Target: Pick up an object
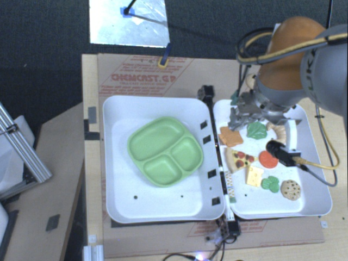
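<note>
My gripper hangs over the back left part of the right bin, just above and behind an orange toast piece. A green lettuce leaf lies right beside it. Further forward lie a pizza slice, a red tomato slice, a yellow cheese wedge, a green broccoli piece and a cookie. A beige curved piece lies partly under the arm. Nothing shows as held.
The left bin holds a green divided plate. A black divider with clips runs between the bins. A black plug and yellow cable from the arm hang over the right bin.
</note>
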You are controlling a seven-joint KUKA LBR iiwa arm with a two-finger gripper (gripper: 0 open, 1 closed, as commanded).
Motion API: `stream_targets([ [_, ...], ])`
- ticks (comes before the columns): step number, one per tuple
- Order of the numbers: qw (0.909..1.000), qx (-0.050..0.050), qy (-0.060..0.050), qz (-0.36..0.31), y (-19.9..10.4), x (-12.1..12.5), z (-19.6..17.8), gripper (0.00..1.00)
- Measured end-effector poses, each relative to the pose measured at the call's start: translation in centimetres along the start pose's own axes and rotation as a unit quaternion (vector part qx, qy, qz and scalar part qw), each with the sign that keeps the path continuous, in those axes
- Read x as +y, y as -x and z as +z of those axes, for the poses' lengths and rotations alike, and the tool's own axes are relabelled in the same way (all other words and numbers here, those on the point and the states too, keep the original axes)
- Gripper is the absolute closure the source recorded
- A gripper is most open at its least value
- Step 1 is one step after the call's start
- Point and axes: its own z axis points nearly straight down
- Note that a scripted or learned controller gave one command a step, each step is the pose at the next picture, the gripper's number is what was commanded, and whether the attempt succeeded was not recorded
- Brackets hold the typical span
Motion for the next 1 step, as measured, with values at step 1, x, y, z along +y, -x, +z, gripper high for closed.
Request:
stream_targets([
  [1,1.0000,0.000,0.000,0.000,-6.13,-0.36,0.07,1.00],
])
